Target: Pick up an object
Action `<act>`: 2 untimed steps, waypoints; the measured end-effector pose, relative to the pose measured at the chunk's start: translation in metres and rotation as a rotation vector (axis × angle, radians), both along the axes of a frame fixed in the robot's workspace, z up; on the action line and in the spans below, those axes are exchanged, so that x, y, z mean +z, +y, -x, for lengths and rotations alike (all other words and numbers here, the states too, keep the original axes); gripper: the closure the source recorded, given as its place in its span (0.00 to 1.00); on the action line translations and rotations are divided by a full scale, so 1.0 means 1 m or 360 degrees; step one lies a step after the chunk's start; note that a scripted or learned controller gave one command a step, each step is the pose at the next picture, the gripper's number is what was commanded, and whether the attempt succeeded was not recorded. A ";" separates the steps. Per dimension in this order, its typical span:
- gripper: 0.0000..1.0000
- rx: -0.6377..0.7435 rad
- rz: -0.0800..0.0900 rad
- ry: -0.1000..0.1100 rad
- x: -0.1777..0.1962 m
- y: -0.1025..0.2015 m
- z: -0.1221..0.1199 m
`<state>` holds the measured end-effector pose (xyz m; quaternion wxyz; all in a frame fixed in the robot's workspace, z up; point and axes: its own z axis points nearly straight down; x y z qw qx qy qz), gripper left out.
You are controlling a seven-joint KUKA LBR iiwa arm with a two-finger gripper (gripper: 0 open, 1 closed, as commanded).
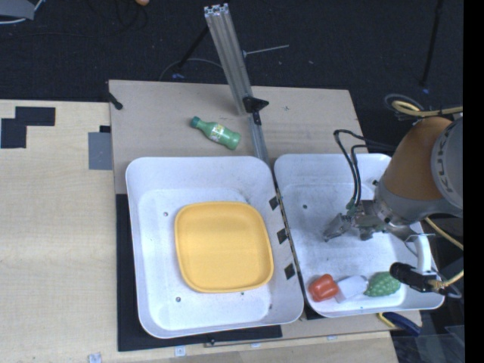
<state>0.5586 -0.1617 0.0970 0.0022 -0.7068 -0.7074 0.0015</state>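
Watching from my desk, I see the gripper (333, 231) hanging over the bare middle of the right bin (318, 191), with the arm (420, 165) reaching in from the right. At this slant I cannot tell whether it is open or closed, and nothing shows in its grasp. The likeliest things to pick sit in a tight row along that bin's near wall: a red piece (324, 286) on the left, a white piece (352, 286) touching it, and a lumpy green piece (383, 284) just right of the white one. All three lie nearer than the gripper and well apart from it, so I judge the approach has not begun. My main worry is the crowding: coming down on the white piece would likely jam against a neighbour on either side, shoving things about rather than closing on one. The near wall is a second hazard, since a descent set slightly too near could land on the rim or pin a piece against it. The red piece, at the open left end of the row, looks the safest choice. A yellow plate (223, 246) lies flat in the left bin (151, 203), too broad and low for an easy pinch, and a green bottle (216, 132) lies on its side on the bench (302, 119) beyond the bins' far edge, where a nudge could set it rolling.
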 end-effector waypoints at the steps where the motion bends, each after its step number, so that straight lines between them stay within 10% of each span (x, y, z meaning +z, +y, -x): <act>1: 1.00 -0.0005 0.0002 -0.0007 0.013 -0.002 -0.001; 2: 1.00 -0.0002 0.0003 -0.0016 0.075 -0.004 -0.003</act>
